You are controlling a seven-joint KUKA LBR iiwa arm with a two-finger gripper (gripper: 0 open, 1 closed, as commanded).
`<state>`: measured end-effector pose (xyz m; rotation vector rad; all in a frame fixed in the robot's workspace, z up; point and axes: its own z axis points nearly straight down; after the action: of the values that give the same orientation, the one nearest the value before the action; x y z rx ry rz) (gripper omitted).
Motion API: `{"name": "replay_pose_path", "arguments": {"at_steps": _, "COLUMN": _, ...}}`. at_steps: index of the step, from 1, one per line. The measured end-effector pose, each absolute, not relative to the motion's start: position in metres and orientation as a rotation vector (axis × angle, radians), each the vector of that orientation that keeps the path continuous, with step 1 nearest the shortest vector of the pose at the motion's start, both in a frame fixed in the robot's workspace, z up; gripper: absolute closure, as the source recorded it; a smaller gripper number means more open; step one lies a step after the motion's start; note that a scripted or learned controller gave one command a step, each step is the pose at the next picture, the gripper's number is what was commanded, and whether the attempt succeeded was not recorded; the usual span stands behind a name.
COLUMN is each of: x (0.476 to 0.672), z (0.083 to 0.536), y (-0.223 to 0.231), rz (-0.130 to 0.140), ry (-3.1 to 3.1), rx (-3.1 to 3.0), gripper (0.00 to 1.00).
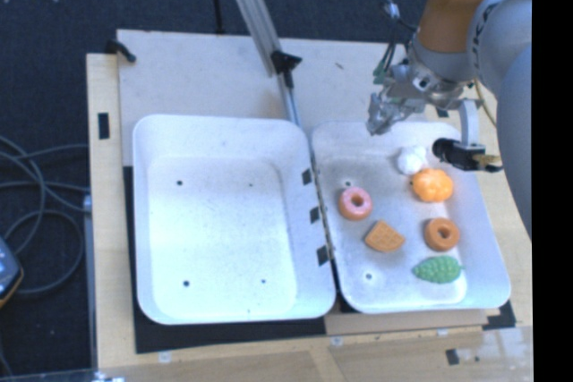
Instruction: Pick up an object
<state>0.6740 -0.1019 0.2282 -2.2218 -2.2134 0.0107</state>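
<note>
Just below-right of the pincer [383, 123], finger state indiscernible: white ball [411, 161], seemingly light, smooth; grip across its middle.

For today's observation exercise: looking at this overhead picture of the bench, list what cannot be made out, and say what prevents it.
- Gripper, camera view: too small and dark to tell how it is set.
- Arm, camera view: cut off by the right edge.
- White object, camera view: blends into the right bin, so its shape is unclear.
- Green object, camera view: too small to identify.

Two bins [224, 139] (six toy foods [385, 236])
</note>
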Motion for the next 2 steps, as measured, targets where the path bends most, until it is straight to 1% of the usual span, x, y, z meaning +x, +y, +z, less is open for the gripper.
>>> {"name": "replay_pose_path", "arguments": {"at_steps": 1, "x": 0.689, "z": 0.199, "y": -0.006, "rz": 0.0, "ry": -2.227, "rx": -2.213, "gripper": 1.0}}
{"name": "replay_pose_path", "arguments": {"at_steps": 2, "x": 0.649, "z": 0.288, "y": -0.062, "rz": -0.009, "ry": -2.222, "rx": -2.231, "gripper": 1.0}}
